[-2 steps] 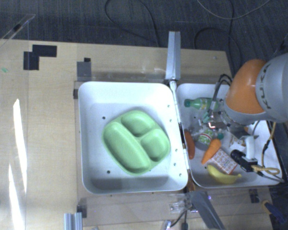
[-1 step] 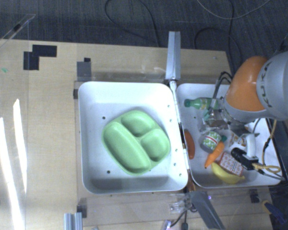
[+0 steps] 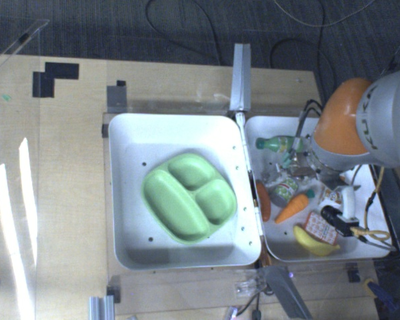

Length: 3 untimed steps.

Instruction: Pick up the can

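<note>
My claw (image 3: 295,172), grip state unclear, crowds the can (image 3: 284,190); carrot (image 3: 295,207) alongside could get snagged instead.

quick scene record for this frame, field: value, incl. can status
left bin: holds green divided plate
right bin: cluttered; green bottle, carrot, banana, red-yellow packet
can: small, green label, lying near bin centre, beside the carrot
arm: over right bin, orange band visible
gripper: low over the clutter just above the can; grasp not visible
</note>
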Each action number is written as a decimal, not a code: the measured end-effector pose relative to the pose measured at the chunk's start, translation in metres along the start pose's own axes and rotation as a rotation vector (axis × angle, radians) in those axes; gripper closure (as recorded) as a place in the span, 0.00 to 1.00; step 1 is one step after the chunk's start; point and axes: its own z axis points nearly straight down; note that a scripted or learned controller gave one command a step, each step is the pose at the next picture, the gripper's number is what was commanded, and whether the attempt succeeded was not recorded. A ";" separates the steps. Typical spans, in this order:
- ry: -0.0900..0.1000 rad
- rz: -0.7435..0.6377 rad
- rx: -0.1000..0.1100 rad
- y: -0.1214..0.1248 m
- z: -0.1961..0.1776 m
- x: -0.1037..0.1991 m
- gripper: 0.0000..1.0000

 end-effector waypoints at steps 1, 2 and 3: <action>0.000 -0.001 -0.003 0.002 -0.009 0.001 1.00; 0.001 0.130 0.008 0.006 0.010 -0.009 1.00; -0.003 0.131 0.006 0.006 0.011 -0.011 0.00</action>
